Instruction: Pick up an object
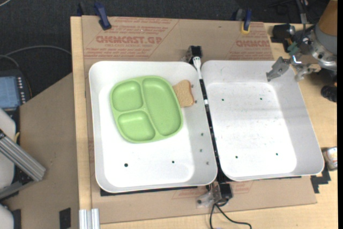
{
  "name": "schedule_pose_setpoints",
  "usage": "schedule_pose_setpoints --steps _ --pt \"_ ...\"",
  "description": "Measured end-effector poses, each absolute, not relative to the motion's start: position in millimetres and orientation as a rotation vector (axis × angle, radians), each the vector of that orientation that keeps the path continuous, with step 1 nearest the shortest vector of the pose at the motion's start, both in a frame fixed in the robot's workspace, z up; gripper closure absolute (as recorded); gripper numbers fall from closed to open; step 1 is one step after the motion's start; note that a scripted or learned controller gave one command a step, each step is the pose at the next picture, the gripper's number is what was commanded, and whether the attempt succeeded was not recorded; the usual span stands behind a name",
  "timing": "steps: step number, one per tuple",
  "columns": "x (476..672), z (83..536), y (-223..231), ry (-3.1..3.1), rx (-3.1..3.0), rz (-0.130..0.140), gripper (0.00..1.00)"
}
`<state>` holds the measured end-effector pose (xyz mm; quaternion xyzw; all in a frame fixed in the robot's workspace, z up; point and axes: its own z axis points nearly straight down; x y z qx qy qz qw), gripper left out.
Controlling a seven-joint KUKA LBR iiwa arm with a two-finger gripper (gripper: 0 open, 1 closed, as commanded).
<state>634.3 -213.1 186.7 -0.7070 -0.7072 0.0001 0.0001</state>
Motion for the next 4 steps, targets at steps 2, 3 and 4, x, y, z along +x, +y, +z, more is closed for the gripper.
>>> schedule_pose_setpoints --steps 2,3,4 --pt "637.6 533.1 -223.6 -2.24 -2.235 -0.014 0.0" --pt "592.0 510.9 -171.4 -2.224 -2.216 0.0 0.0" --pt "525.9 537.9 -167.3 -2.22 -2.223 -0.002 0.0"
